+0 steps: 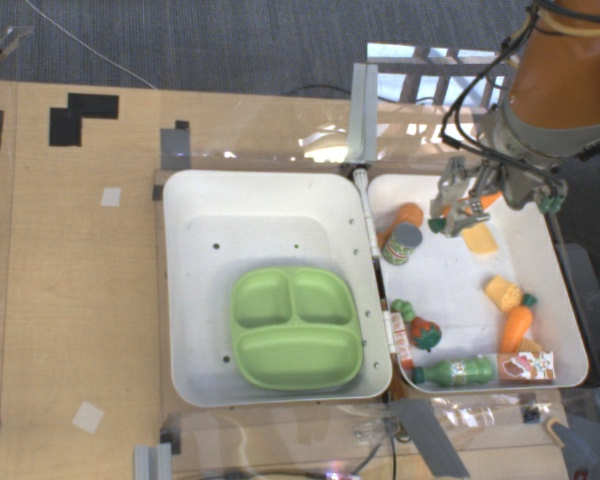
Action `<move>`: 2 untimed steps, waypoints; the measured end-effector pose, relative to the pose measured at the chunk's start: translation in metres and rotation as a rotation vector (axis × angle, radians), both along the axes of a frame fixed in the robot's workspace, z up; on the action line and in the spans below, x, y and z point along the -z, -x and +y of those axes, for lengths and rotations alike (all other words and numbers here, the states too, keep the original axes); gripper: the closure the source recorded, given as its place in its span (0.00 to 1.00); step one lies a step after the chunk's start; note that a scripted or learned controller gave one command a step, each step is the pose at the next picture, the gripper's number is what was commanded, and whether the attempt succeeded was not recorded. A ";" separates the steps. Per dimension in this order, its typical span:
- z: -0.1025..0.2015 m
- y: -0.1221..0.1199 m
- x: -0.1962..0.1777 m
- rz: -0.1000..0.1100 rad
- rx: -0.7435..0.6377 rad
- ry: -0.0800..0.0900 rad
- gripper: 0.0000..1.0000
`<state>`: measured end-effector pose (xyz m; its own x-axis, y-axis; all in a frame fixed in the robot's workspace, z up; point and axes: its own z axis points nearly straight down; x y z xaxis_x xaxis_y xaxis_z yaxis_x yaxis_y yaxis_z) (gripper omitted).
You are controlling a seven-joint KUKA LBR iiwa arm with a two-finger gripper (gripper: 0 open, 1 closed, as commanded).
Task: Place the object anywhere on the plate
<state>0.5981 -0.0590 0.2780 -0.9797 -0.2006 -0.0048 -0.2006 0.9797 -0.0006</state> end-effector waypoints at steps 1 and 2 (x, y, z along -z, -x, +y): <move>0.056 -0.003 0.088 0.009 -0.083 -0.003 1.00; 0.111 0.030 0.075 0.000 -0.233 -0.002 1.00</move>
